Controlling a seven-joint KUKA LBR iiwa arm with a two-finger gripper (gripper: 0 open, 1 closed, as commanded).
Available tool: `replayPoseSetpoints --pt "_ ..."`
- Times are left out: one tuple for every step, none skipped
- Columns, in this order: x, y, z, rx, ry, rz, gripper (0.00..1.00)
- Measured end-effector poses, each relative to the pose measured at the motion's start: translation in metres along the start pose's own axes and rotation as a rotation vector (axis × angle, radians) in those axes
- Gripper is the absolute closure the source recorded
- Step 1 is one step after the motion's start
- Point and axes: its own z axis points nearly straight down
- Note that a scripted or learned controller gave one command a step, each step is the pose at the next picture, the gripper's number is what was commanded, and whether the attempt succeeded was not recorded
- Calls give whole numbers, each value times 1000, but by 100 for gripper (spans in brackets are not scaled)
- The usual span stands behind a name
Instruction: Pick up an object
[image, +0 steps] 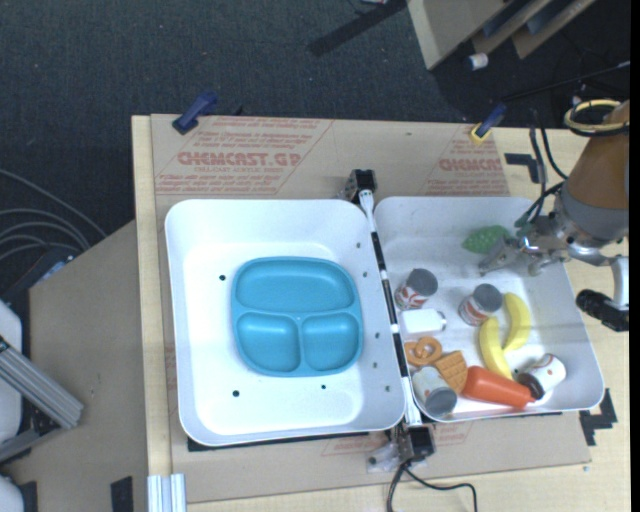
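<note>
1. Leaf (487, 239): green, flat, soft-looking, lobed edge; lying in upper part of right bin (440, 215), just left of pincer (522, 252). Likely the nearest target, judged from position only.
2. Long axis of leaf roughly left-right, pointing toward pincer; short reach leftward would cover it.
3. Pincer: metal fingers splayed low over bin floor, apart, nothing between them. Arm (600, 185) with orange band entering from right.
4. Banana (503, 332): yellow, smooth, curved, long axis near vertical in view, well below pincer.
5. Can (481, 302): small cylinder, grey lid up, touching or just beside banana's upper left.
6. Second can (415, 287): same type, red-white label, tilted, near bin's left wall.
7. White block (422, 321): small, boxy, matte, below second can.
8. Pretzel (424, 350): brown, looped, glossy; cracker (452, 368) orange, flat, just beside it.
9. Carrot (494, 388): orange, tapered, smooth plastic, lying left-right at bin's lower edge, under banana's tip.
10. Third can (436, 396) at lower left; white-red item (545, 371) at lower right, type unclear.
11. Left bin (200, 260): white, shallow, glossy; blue tray (296, 315) inside, three compartments, rounded corners.
12. Desk (250, 160): printed cardboard sheet under both bins.
</note>
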Motion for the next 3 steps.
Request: replayPoseSetpoints --pt "24 51 15 -6 -8 1 0" --pt "24 51 4 -8 -10 0 100" --pt "58 -21 -80 -4 -7 2 100"
